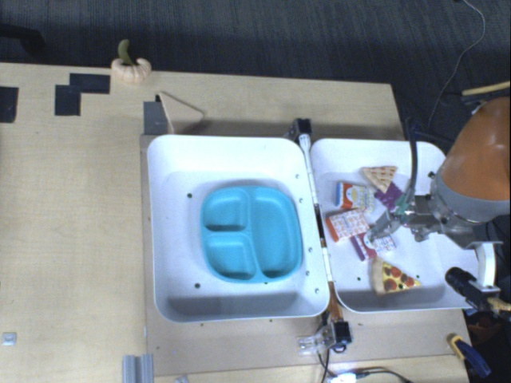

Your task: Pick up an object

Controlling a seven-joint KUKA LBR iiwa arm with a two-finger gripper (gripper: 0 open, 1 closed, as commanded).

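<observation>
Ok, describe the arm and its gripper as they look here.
The arm has a broad, rounded orange band above a grey wrist section. Below the wrist sits the gripper, a small silvery metal assembly with dark parts. A thin dark cable runs along the arm's side toward the wrist.

Even, fairly bright overhead light falls on the pale wooden bench (72,238), with no hard glare. The two shallow white plastic bins (172,214) look slightly washed out, with soft grey shadows along their inner walls toward six o'clock. The dark carpeted floor (263,22) at twelve o'clock stays dim. The whole picture is mildly soft and grainy; the orange-banded grey arm (479,166) at three o'clock is blurred.
</observation>
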